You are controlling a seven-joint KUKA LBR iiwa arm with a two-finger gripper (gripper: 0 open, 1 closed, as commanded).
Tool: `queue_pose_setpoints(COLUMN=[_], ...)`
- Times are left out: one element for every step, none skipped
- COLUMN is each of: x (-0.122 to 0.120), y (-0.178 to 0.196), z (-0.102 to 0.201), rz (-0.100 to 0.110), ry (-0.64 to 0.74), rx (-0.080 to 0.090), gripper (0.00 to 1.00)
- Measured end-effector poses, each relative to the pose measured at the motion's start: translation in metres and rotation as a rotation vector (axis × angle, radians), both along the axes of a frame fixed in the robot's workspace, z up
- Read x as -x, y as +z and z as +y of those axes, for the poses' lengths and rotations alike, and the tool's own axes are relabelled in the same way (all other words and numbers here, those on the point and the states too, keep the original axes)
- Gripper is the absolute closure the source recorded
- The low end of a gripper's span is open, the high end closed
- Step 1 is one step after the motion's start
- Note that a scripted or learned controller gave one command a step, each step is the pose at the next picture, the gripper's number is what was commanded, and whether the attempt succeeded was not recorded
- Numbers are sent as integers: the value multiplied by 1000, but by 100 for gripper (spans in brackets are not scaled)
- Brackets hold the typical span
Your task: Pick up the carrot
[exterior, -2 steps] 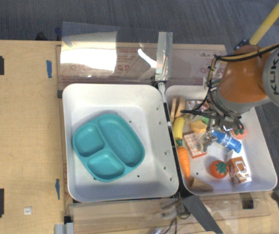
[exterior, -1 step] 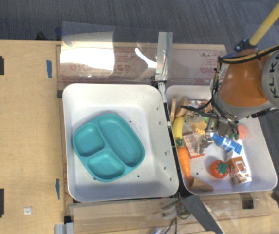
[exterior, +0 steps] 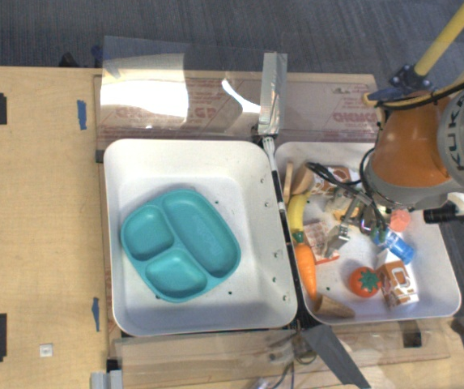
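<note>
I have the claw (exterior: 351,221) low over the right white bin (exterior: 442,290), hanging from the grey arm with its orange band (exterior: 406,156), which comes in from the right. The metal fingers (exterior: 346,232) point down and to the left into the clutter, but I cannot tell whether they are apart or together; nothing shows clearly between them.

Just beside the claw, toward the bin's left wall, lies a printed paper packet (exterior: 319,237). Right of the claw I see a small blue bottle-like item (exterior: 397,245) with a pink piece near its top.

The orange carrot with a green stub (exterior: 304,267) lies lengthwise along the left wall of the right bin, below and left of the claw, apart from it. Its green end touches the lower end of a yellow banana (exterior: 296,211), which runs up the same wall. Below the carrot sits a brown cone-shaped piece (exterior: 334,305).

Further right: a red tomato-like toy with a green top (exterior: 363,282), just beside a small orange-and-white carton (exterior: 398,285).

The left white bin (exterior: 126,164) holds a teal three-compartment plastic plate (exterior: 181,243). Both bins rest on the tan tabletop (exterior: 33,217).
</note>
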State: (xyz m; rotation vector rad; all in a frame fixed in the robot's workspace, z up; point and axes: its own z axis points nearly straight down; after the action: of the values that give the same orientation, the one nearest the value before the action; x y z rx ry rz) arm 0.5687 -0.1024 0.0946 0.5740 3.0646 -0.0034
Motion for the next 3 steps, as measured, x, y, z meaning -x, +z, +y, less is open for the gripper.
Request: queue_pose_setpoints(x=[72,68,87], y=[-2,-2,64], z=[9,10,-28], rz=[0,-2,17], ry=[-74,72,214], rx=[-5,-7,-2], gripper=[0,0,0])
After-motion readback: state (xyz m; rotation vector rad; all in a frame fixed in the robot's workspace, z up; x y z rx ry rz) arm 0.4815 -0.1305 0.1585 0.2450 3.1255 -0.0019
